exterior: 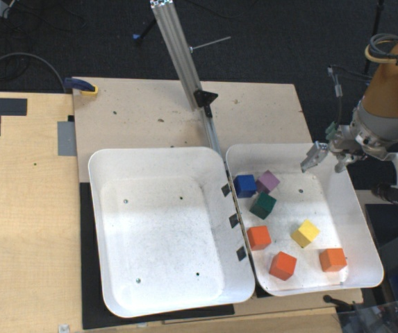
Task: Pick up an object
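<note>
The right bin (365,220) is a shallow white tray with rounded corners, and it holds seven small blocks. A blue cube (245,184) sits near its 10 o'clock corner, touching a purple cube (269,181) on its 3 o'clock side. A dark green cube (262,205) lies just beside both, toward 6 o'clock. Lower down are three orange cubes: one by the bin's inner wall (258,237), one at the bin's 6 o'clock edge (283,265), and one toward 5 o'clock (333,259). A yellow cube (305,233) sits between them, turned corner-on. All look matte, hard-edged and equal-sided, so none has a long axis. The left bin (108,179) is the same white plastic, speckled with dark dust. The gripper (327,157) hangs over the right bin's 1 o'clock rim, its jaws apart, nothing between them. The bench (254,109) is pale scuffed board.
</note>
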Tool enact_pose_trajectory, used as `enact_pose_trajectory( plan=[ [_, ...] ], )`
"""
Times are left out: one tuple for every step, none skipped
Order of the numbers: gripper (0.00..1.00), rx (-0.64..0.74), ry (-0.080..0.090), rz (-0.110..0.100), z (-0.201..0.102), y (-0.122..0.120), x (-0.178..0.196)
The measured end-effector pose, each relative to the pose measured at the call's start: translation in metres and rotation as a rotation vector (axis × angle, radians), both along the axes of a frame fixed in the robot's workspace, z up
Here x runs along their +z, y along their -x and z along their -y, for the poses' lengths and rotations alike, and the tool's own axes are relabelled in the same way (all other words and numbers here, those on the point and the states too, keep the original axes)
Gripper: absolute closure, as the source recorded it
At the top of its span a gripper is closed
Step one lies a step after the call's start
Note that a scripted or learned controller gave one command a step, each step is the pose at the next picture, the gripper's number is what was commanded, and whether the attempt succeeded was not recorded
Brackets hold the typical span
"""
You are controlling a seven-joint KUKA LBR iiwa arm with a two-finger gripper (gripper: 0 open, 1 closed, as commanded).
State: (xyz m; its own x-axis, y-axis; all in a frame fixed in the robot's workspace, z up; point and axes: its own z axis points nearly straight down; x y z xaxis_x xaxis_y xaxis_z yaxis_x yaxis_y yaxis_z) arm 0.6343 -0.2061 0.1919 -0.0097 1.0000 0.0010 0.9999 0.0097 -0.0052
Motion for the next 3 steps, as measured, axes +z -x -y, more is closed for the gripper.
enact_pose_trajectory(
  plan=[
    [0.0,-0.01,-0.004,-0.008,-0.081,0.105,-0.093],
    [1.0,-0.025,0.001,0.001,-0.076,0.102,-0.08],
    [1.0,-0.006,-0.002,-0.001,-0.111,0.095,-0.095]
  ],
)
